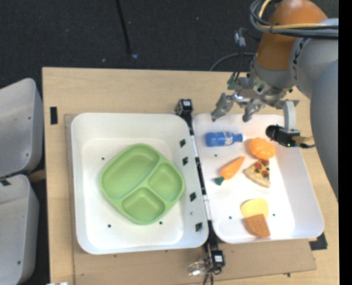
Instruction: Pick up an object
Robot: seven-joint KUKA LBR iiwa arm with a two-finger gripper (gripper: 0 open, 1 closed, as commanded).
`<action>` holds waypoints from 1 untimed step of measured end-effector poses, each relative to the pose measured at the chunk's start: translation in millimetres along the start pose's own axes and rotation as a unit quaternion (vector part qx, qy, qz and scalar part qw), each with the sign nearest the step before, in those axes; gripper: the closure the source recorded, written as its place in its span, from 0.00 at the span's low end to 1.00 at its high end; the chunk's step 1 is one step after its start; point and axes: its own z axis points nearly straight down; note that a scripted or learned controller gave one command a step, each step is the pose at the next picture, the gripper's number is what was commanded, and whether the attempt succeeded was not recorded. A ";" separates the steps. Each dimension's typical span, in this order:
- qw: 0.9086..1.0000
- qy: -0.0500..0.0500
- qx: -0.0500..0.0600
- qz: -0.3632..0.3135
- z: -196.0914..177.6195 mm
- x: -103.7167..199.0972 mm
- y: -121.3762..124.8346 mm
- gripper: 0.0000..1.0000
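A light wooden bench (134,91) stands on dark carpeted floor (75,22) (a thin dark cable (121,19) crosses it). Two pale grey chair seats (9,129) adjoin the bench's left side. Lighting is even.

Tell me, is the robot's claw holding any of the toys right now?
No, nothing is held. The claw hangs open above the far edge of the right bin, and the blue bottle lies just below it, untouched.

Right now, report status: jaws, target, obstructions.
Gripper open, nothing held, above right bin's far edge. Blue bottle nearest, lying just below it. Carrot and orange beside, not blocking.
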 end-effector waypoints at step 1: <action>1.000 -0.002 0.003 0.001 53.5 -10.3 4.7 0.00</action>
